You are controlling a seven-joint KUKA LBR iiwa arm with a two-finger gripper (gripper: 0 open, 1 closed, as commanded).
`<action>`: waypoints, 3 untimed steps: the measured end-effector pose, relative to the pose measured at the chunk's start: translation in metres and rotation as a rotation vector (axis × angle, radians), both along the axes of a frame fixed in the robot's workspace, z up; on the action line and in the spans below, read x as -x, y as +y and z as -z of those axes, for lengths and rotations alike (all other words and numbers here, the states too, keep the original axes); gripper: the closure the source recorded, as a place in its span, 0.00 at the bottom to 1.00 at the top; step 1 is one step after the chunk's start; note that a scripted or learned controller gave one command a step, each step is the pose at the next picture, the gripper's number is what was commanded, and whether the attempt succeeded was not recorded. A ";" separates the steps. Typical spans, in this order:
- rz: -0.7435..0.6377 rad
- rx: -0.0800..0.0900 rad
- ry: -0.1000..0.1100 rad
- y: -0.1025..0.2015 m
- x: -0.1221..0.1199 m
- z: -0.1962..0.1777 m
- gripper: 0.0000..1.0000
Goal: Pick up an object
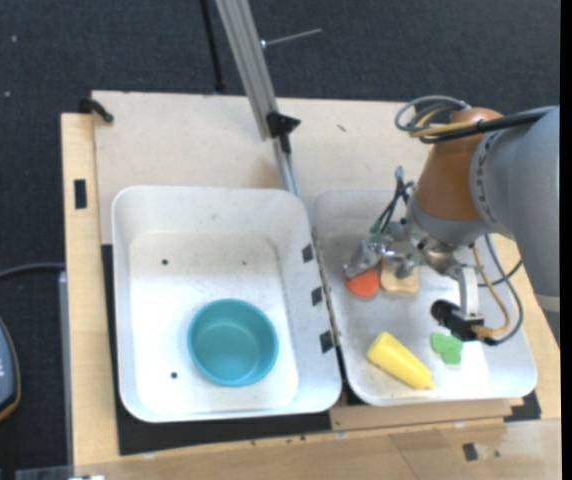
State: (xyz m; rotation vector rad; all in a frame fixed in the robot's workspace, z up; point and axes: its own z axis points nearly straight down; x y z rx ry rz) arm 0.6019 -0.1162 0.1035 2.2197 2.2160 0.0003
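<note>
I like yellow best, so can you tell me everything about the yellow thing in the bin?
The yellow thing is a smooth, plastic-looking piece shaped a bit like a cone or a corn cob, wider at its upper left end and narrower toward the lower right. It lies on its side, slanted, near the front of the right bin. Nothing appears to touch it but the bin floor; a small green piece sits close by to its right, and the claw is farther back, above it in the picture.

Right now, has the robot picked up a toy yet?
Not yet, it seems. The gripper is down in the right bin, just above the orange piece and tan block, which lie on the bin floor. The yellow piece and green piece lie untouched. Grabbing and lifting are left.
</note>
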 end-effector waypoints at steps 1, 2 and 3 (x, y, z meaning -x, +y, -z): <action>0.005 -0.001 -0.005 -0.001 -0.001 -0.012 1.00; 0.000 -0.002 -0.002 -0.010 -0.001 -0.060 1.00; 0.001 -0.002 0.000 -0.017 0.003 -0.105 1.00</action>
